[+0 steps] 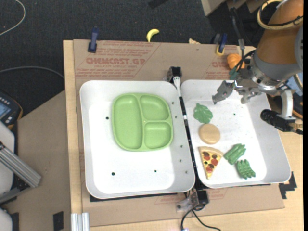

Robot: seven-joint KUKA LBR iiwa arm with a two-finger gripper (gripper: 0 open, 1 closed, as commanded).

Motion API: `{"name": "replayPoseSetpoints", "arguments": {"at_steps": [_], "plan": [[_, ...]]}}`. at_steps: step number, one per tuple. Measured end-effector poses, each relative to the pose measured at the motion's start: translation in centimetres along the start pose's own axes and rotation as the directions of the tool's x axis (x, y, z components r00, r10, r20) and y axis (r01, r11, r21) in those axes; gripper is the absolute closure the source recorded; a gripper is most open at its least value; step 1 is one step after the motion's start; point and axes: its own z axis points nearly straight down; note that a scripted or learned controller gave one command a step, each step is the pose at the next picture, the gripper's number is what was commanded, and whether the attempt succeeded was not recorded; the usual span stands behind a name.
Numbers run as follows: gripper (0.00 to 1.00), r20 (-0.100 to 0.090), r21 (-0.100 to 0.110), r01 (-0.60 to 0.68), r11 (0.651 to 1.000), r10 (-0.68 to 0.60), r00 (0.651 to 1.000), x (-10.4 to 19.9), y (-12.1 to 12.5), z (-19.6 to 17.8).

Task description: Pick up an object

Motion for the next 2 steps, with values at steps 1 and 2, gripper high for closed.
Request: {"name": "replayPoseSetpoints", "arguments": {"at_steps": [1,2], "plan": [[0.00,-0.002,0.013,-0.004,1.000,0.004,1.000,-2.2,-2.3,10.6],[0.00,-0.003,0.010,-0.002,1.000,0.002,1.000,-0.4,-9.3,11.9]]}}
